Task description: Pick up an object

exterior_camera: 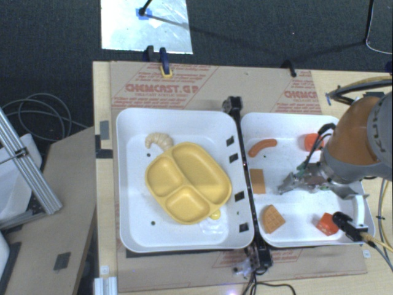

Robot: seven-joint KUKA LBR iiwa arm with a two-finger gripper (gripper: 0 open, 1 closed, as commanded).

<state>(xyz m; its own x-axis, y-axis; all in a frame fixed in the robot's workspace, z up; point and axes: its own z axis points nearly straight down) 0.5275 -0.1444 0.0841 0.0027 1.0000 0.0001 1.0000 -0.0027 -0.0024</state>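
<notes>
My gripper hangs over the middle of the right bin, pointing left. It stands just right of a tan square piece and above a waffle-like cracker. A red-orange sausage lies at the bin's upper left. An orange piece sits at the upper right, partly behind the arm. A red-orange block lies at the lower right. I see nothing between the fingers.
The left bin holds a yellow three-compartment plate and a pale curved piece at its upper left. A black divider with clips separates the bins. Cables trail off the arm at the right.
</notes>
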